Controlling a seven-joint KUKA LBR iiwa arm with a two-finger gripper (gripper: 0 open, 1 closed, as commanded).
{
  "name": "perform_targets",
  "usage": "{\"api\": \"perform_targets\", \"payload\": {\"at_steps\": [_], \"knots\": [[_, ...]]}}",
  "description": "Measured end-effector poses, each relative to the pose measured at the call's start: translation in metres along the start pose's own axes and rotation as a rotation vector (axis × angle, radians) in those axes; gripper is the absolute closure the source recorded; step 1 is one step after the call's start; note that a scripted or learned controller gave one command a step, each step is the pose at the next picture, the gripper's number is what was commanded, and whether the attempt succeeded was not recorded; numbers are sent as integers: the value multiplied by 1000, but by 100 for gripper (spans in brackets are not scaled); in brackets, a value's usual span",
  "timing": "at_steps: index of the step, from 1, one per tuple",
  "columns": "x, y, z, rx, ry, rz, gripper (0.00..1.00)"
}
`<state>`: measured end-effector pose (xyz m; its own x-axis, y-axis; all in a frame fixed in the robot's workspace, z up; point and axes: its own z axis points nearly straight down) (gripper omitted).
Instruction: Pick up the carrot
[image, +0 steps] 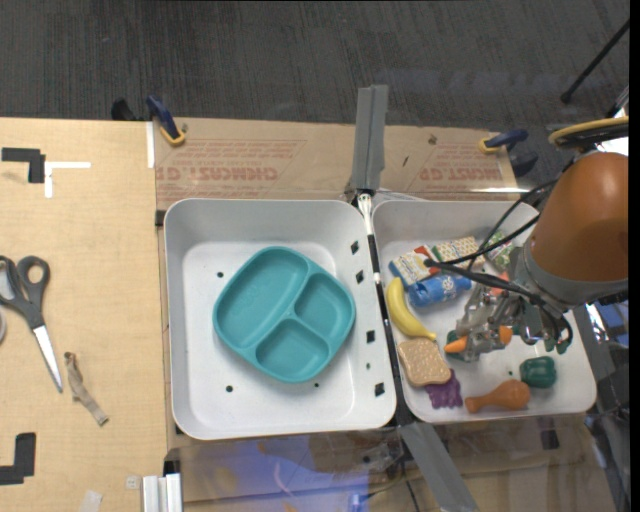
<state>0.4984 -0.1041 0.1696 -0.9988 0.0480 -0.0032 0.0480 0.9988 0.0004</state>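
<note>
Divided plate (285, 314) in left bin (185, 330); banana (402, 309) left of carrot (456, 346), probably.

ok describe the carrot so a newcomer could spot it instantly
Look in the right bin, among the toy foods. The carrot is a small orange piece at the gripper, right of the banana and above the bread slice.

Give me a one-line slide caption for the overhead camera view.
KUKA gripper lowered onto the carrot in the right bin, beside banana and toast; teal divided plate sits in the left bin.
</note>
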Motion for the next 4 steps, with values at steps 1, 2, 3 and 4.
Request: {"api": "perform_targets", "payload": {"at_steps": [1,2,3,4], "knots": [[10,49,-112,0,-1,-70,100],[9,49,-121,1,-3,-73,100],[7,50,-130,2,-6,-75,100],[15,57,-22,0,3,-249,100]]}}
